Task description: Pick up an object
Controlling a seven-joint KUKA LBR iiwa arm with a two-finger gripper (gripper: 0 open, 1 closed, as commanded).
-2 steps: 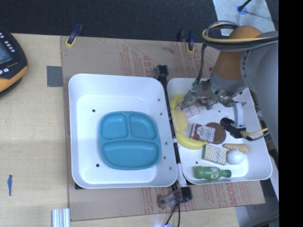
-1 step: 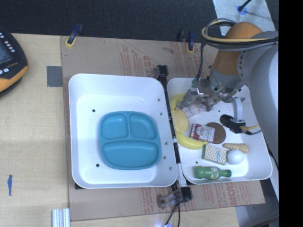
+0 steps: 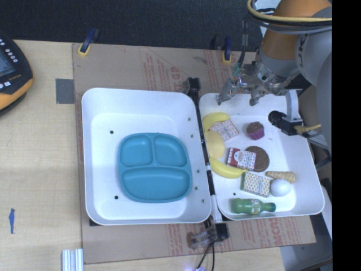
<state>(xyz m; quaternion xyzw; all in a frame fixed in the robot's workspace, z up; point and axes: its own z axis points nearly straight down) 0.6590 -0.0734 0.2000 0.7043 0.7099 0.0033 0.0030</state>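
gripper [image 3: 241,93] fingers spread, holding nothing, over right bin [image 3: 312,168] far edge | banana [image 3: 216,144] just nearer, slightly left | long axis near-far

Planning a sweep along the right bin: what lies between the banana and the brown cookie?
In the camera view, a small red-and-white carton lies between the banana and the brown cookie.

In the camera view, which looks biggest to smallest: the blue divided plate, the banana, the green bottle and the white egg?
1. Blue divided plate, by far.
2. Banana.
3. Green bottle.
4. White egg.
All lie at similar depth, so the order seems safe.
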